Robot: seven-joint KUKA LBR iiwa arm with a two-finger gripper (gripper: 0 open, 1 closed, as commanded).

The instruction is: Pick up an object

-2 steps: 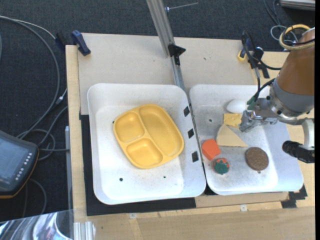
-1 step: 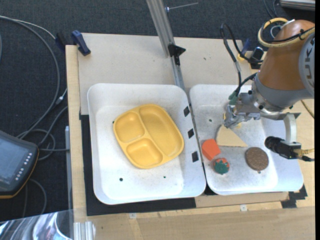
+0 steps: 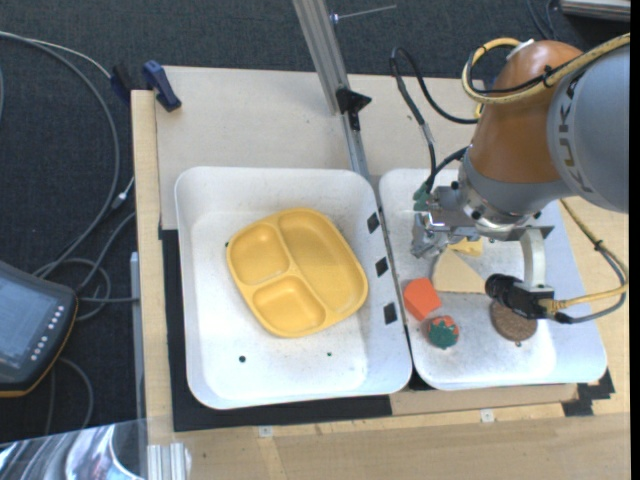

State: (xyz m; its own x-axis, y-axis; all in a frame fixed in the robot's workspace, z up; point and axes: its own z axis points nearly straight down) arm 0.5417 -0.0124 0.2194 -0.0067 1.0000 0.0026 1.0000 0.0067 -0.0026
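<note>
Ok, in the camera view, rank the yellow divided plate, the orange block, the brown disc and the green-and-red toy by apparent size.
1. yellow divided plate, by far the largest
2. orange block and brown disc: they look alike, and the disc is partly covered, so unranked
3. green-and-red toy, smallest

Robotics lab: bench [image 3: 250, 108], loose cables [image 3: 60, 78], teach pendant [image 3: 30, 328].

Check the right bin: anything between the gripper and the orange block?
Nothing visible. The gripper hangs over the right bin, up and a little right of the orange block, with bare bin floor between them. The green and red toy lies past the block, and a pale flat piece sits to its right, off that line.
</note>
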